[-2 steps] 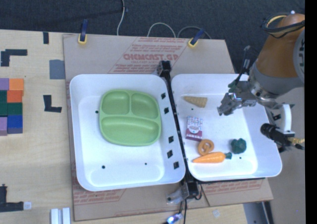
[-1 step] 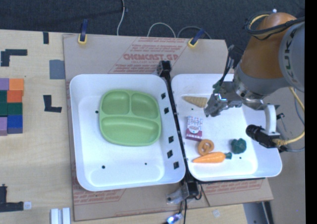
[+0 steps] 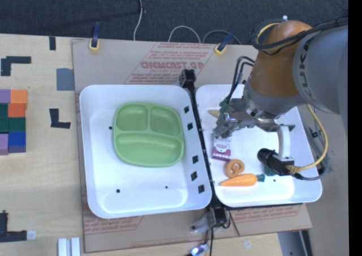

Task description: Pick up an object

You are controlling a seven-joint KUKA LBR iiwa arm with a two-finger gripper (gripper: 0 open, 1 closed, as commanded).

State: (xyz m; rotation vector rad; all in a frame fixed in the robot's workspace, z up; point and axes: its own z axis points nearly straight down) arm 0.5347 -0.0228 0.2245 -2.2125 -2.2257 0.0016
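In the right bin (image 3: 302, 192) my gripper (image 3: 222, 131) hangs low near the bin's left side, just above a small purple and white packet (image 3: 222, 148). A pretzel-shaped brown piece (image 3: 234, 166) lies just below the packet. An orange carrot (image 3: 240, 180) with a green tip lies near the bin's front edge. A pale tan object (image 3: 214, 113) peeks out behind the gripper. Nothing shows between the fingers.
The left bin (image 3: 96, 192) holds a green divided plate (image 3: 149, 135). A black divider strip (image 3: 195, 136) runs between the two bins. Coloured blocks (image 3: 13, 122) sit on the bench at far left.
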